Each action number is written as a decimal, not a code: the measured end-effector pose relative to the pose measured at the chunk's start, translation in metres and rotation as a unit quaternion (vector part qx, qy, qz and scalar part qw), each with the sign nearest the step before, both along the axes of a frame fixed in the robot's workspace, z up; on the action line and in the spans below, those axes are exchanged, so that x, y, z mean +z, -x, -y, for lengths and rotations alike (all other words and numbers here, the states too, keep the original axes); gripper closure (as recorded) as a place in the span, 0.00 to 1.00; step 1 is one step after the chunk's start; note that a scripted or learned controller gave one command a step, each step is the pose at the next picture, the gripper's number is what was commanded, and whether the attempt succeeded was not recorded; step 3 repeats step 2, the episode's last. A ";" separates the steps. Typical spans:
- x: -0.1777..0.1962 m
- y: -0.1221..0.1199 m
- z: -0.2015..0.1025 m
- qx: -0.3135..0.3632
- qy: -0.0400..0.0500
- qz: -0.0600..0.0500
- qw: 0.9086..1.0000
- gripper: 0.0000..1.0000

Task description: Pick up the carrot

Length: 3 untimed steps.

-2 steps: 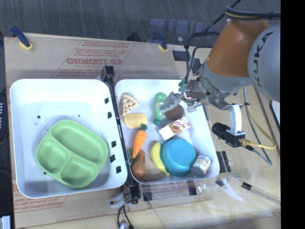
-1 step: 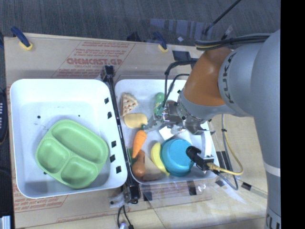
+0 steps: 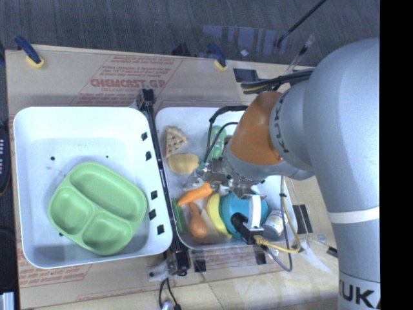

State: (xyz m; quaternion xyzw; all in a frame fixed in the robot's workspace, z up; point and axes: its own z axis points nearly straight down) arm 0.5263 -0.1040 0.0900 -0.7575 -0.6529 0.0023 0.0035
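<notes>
The carrot (image 3: 195, 194) is a small orange piece lying slantwise in the right bin (image 3: 193, 118), left of middle. The arm comes in from the right with its orange band over the bin. My gripper (image 3: 216, 178) hangs low directly above and to the right of the carrot's right end, close to it or touching it. The wrist hides the contact itself, so I cannot tell whether anything is held.
Around the carrot lie a waffle-like wedge (image 3: 174, 139), a pale potato (image 3: 183, 163), a yellow fruit (image 3: 215, 213), a blue cup (image 3: 233, 215), an orange-brown item (image 3: 198, 226), a green item (image 3: 180, 216) and a small can (image 3: 276, 223). The left bin (image 3: 39, 134) holds a green divided plate (image 3: 97, 206).
</notes>
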 end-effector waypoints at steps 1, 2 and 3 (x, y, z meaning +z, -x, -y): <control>0.010 0.000 0.002 0.005 0.001 -0.003 1.000 1.00; 0.103 0.000 -0.095 -0.070 0.001 0.001 0.998 1.00; 0.103 0.000 -0.095 -0.070 0.001 0.001 0.998 1.00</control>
